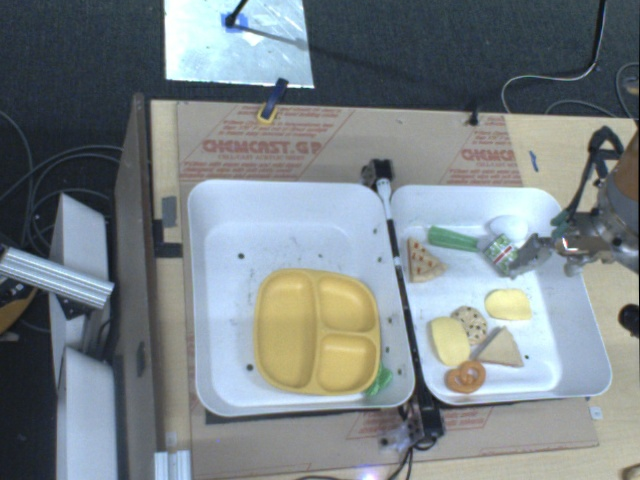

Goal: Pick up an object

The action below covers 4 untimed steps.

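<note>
A: Left bin (225, 213), and that yellow divided plate (318, 330) fills its near half, a green scrap (379, 381) wedged beside it at the rim. Back half lies bare.

B: Right bin (575, 363) is crowded: green stick (453, 238), pizza slice (424, 262), can (501, 253) under the tool (527, 255) (fingers hard to read), then yellow pieces (508, 304), cookie (469, 322), wedge (503, 350) and pretzel (465, 376) near one another.

A: Free floor there?

B: The near right corner, plus the far strip behind the stick. The divider clamp (379, 174) stands between the bins.
</note>
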Motion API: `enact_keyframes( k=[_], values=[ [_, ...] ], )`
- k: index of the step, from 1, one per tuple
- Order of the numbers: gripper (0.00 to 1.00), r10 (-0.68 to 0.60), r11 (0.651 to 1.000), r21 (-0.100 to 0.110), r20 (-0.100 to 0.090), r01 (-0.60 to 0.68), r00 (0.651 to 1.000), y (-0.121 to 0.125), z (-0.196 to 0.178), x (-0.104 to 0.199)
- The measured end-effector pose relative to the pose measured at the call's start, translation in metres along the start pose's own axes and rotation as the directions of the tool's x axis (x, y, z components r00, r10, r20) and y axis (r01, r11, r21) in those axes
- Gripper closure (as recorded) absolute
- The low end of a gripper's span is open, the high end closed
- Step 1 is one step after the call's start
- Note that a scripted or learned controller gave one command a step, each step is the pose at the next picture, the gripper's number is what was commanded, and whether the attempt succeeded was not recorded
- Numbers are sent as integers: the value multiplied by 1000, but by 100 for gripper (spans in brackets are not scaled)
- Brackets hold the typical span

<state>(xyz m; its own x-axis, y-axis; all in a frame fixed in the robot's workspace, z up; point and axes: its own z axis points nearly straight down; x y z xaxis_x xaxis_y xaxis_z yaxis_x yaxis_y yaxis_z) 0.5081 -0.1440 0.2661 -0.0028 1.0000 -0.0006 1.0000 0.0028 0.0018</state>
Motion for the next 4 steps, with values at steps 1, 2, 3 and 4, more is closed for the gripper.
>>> enact_keyframes(
  k=[1, 2, 3, 4],
  values=[
    [0, 1, 1000, 13, -5, -1, 1000, -24, 118, 25],
    [0, 3, 1000, -3, -2, -3, 1000, 0, 182, 25],
    [0, -6, 1000, -21, 5, 6, 1000, 126, 76, 13],
    [0, -2, 1000, 3, -2, 2, 1000, 119, 187, 24]
  ],
)
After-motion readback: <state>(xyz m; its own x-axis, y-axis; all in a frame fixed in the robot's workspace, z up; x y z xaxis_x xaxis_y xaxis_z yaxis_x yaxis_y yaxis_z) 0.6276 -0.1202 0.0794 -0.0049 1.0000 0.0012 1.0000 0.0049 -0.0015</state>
